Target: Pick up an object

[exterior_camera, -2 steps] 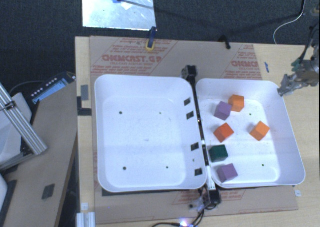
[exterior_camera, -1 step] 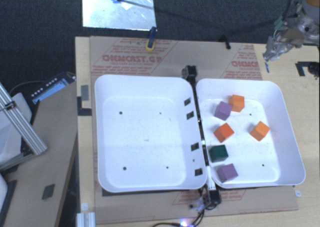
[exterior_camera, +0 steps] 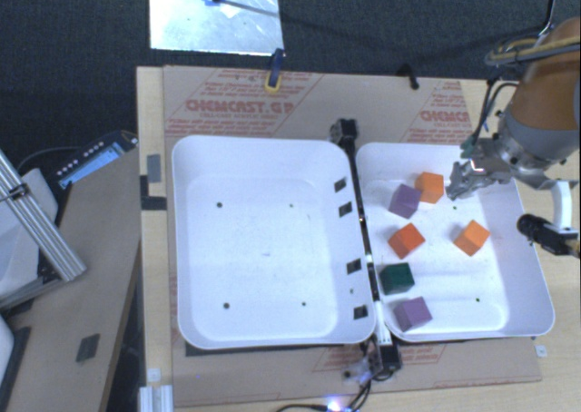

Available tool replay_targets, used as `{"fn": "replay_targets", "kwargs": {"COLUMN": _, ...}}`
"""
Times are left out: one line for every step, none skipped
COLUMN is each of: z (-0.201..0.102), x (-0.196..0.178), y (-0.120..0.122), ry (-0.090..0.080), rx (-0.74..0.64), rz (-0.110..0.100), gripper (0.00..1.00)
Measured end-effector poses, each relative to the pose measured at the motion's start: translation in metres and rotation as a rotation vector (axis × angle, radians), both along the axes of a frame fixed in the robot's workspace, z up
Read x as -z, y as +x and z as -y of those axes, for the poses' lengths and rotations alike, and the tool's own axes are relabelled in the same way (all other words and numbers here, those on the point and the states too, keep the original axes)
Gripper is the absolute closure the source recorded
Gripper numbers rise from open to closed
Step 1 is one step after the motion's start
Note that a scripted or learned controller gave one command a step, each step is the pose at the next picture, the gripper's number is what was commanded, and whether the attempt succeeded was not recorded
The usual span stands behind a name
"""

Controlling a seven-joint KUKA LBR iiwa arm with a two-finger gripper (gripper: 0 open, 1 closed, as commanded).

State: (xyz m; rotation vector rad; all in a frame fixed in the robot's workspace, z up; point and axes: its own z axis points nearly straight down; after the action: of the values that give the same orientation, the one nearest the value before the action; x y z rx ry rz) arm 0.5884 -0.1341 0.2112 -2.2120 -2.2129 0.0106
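Two shallow white bins sit side by side on the bench; the left bin point(exterior_camera: 263, 238) has a bare floor marked with a few small dark dots, and the right bin point(exterior_camera: 522, 297) carries six blocks. Along the far edge of the right bin: an orange block point(exterior_camera: 430, 187), and touching it on its left, slightly nearer, a purple block point(exterior_camera: 404, 201). Mid-floor: a second orange block point(exterior_camera: 407, 240) toward the divider edge, and a third orange block point(exterior_camera: 472, 238) toward the right edge, the two well apart. Near the divider-side near corner: a dark green block point(exterior_camera: 397, 278), with a second purple block point(exterior_camera: 414, 312) just beside it, closer to the near edge. The arm enters from the right, orange band above the wrist visible at the frame's right margin. The gripper point(exterior_camera: 458, 179) hangs over the far part of the right bin, just to the right of the far orange block, with its tip pointing down and left toward it. No block is visible between the fingers; whether the fingers are spread or closed cannot be told from this angle. A black clip strip point(exterior_camera: 359, 220) runs along the seam between the two bins.
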Motion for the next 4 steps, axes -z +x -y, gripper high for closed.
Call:
{"fn": "replay_targets", "kwargs": {"z": 0.013, "x": 0.133, "y": -0.076, "ry": -0.002, "rx": 0.004, "rz": 0.005, "gripper": 1.00}}
{"fn": "replay_targets", "kwargs": {"z": -0.041, "x": 0.126, "y": -0.023, "ry": -0.003, "rx": -0.009, "rz": 0.019, "gripper": 1.00}}
{"fn": "replay_targets", "kwargs": {"z": -0.052, "x": 0.127, "y": -0.103, "ry": -0.004, "rx": 0.002, "rz": 0.017, "gripper": 1.00}}
{"fn": "replay_targets", "kwargs": {"z": -0.049, "x": 0.126, "y": -0.067, "ry": -0.005, "rx": -0.004, "rz": 0.018, "gripper": 1.00}}
